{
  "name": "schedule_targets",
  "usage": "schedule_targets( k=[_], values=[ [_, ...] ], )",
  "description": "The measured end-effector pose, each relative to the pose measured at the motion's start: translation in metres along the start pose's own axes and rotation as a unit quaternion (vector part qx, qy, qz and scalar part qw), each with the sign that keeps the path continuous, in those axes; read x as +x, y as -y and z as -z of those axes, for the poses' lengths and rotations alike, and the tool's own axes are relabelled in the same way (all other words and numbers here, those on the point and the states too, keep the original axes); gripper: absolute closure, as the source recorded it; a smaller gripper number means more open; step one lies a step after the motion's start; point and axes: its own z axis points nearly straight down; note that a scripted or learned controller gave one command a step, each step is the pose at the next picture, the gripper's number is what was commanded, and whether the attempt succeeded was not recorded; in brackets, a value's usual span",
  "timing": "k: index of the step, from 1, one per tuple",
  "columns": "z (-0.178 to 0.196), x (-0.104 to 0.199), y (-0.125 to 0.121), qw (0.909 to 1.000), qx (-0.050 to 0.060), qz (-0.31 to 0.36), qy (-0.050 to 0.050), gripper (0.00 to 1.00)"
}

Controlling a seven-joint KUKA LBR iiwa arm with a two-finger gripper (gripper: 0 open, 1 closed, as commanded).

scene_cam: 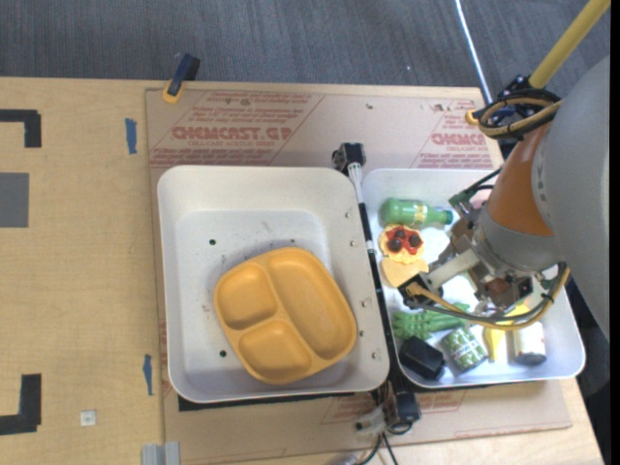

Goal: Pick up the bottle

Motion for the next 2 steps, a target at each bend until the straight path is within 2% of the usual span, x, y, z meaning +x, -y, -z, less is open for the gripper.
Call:
schedule_targets(
  k=[1, 2],
  values=[
    [0.0, 0.057, -0.033, 0.9949, 0.0, -0.101, 0.001, 0.0],
    [-0.001, 0.025, 0.0, 0.9951, 0.001, -0.099, 0.002, 0.0]
  ],
)
